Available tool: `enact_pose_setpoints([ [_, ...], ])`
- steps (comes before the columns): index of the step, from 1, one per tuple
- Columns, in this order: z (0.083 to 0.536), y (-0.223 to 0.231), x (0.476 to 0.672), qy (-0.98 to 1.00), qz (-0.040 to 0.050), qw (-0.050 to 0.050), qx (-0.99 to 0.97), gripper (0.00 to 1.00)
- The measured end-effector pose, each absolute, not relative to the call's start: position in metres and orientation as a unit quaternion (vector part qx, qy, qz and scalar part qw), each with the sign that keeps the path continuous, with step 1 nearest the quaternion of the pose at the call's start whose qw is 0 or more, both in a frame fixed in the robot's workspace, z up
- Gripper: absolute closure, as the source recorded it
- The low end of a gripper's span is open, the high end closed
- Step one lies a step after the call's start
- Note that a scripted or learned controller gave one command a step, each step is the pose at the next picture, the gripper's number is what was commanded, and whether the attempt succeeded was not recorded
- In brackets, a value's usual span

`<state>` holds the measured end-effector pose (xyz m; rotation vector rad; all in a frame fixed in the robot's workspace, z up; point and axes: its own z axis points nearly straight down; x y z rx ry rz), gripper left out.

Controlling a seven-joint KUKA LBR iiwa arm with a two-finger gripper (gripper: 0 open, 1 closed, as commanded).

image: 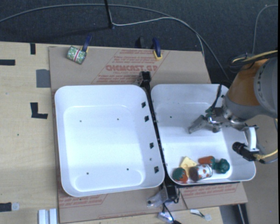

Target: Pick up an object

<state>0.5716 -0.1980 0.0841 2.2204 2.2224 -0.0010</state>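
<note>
Small green patterned block (76, 54) lay on cardboard sheet (126, 66), far left of bins. Blue clamp (156, 47) w/ yellow tip gripped sheet's far edge.

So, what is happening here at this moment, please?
A grey robot arm reaches in from the right over the right bin. Its gripper hangs above the bare middle of that bin, and nothing is between its fingers. The small objects, among them a yellow piece and a green ball, lie together in the bin's near corner, apart from the gripper. The left bin sits beside it. Nothing is picked up yet.
</note>
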Motion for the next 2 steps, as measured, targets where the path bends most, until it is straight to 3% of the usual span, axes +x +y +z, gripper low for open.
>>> enact_pose_setpoints([
  [1, 0.096, -0.199, 0.572, 0.707, 0.0002, 0.001, 0.707, 1.00],
  [2, 0.140, -0.203, 0.577, 0.707, 0.0008, 0.001, 0.707, 1.00],
])
